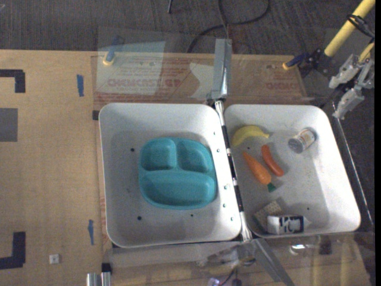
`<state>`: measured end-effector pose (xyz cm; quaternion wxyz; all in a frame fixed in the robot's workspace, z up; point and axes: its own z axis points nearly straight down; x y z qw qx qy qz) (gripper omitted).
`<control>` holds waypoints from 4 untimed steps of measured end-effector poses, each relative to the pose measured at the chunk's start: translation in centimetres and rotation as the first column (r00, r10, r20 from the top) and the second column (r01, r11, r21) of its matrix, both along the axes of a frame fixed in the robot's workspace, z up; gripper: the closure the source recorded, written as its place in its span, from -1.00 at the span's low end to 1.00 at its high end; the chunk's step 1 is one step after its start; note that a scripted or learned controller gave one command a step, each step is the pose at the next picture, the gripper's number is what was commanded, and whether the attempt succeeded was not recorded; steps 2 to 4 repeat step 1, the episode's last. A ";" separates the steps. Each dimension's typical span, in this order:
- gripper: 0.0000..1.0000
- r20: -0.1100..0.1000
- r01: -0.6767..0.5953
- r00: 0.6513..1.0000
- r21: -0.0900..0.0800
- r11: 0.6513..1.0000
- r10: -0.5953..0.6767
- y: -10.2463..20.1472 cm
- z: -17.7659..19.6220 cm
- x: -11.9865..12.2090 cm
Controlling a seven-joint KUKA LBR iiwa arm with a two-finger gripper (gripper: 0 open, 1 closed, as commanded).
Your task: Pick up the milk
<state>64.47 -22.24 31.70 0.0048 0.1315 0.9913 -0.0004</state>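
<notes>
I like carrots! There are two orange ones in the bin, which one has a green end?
The longer carrot, lying left of the shorter one, ends in a green tip toward the milk.

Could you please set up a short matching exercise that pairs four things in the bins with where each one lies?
Things:
1. milk carton
2. banana
3. can
4. blue plate

Places:
A. far side of the right bin, beside the divider
B. middle of the left bin
C. near edge of the right bin, on its side
D. far side of the right bin, towards its outer wall

Pairs: 1-C, 2-A, 3-D, 4-B
</notes>
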 end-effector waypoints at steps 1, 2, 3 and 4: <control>-1.00 -0.001 -0.120 0.993 -0.001 0.993 0.120 -0.1 -22.9 -8.7; -1.00 -0.001 -0.120 0.993 -0.001 0.993 0.120 -0.1 -22.9 -8.7; -1.00 -0.001 -0.120 0.993 -0.001 0.993 0.120 -0.1 -22.9 -8.7; -1.00 -0.001 -0.120 0.993 -0.001 0.993 0.120 -0.1 -22.9 -8.7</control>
